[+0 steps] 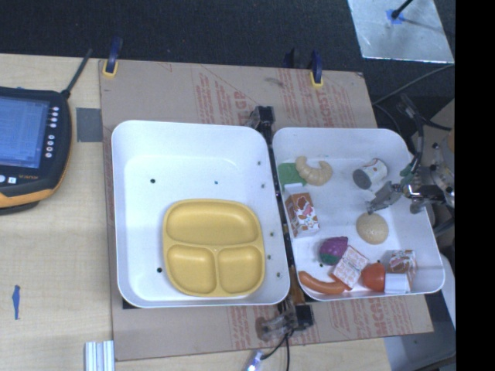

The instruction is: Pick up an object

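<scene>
Nothing is lifted yet: the gripper (384, 199), fingers seemingly apart and bare though the view is dim, hangs just above the beige ball (372, 228), beside the small cup (369, 175).

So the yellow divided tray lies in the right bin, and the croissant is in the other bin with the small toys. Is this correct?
Not quite. The camera view shows the yellow divided tray in the left bin, not the right one. The croissant does lie in the other bin, the right bin, with the small toys.
</scene>
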You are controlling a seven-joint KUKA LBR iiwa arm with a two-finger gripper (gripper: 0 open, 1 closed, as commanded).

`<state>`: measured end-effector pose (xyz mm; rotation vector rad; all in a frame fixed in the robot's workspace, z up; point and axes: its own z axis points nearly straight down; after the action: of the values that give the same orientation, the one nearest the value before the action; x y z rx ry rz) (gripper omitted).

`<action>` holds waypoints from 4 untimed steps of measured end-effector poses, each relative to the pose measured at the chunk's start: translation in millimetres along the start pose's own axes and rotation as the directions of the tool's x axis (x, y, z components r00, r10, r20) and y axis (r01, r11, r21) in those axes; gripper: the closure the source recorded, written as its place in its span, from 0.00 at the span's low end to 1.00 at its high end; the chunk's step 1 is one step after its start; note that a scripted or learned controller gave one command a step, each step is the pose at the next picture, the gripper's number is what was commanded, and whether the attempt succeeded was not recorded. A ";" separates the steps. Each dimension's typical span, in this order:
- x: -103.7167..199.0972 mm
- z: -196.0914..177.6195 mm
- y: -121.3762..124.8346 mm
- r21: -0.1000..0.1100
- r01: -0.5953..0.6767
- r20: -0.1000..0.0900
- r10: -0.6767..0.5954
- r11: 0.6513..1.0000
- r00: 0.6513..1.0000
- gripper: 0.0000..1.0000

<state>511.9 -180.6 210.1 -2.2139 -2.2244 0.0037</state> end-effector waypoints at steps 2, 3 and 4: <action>82.9 119.0 -35.3 -0.001 0.001 0.000 -0.001 1.000 1.000 0.00; 81.9 108.9 -34.9 0.001 0.006 0.001 -0.006 1.000 1.000 1.00; 82.0 109.0 -35.0 0.000 0.006 0.001 -0.006 1.000 1.000 0.00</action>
<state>476.1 -98.7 101.4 -2.2079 -2.2312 0.0056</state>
